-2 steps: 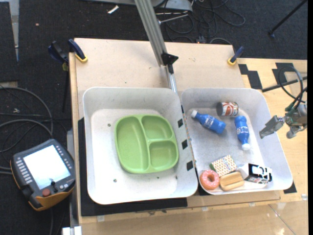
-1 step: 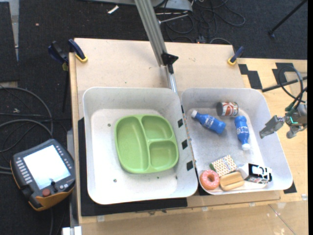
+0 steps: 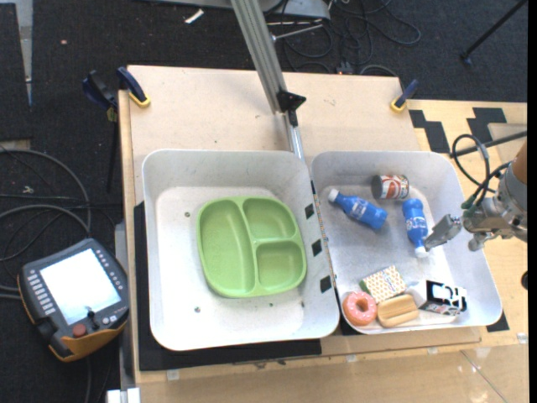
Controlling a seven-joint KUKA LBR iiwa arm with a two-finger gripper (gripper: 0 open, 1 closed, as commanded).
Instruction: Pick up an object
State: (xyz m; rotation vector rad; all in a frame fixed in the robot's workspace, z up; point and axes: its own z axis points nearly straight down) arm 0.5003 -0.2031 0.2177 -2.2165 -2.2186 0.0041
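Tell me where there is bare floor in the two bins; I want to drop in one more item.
Left bin: bare strips ring the green divided plate, widest at its left. Right bin: open floor in the middle, between the two blue bottles above and the pink doughnut, checkered packet and tan bun below. The near edge is crowded.

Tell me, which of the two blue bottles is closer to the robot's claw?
The right-hand blue bottle, lying nearly lengthwise with its white cap toward the gripper. The other blue bottle lies further left, slanted, below the can.
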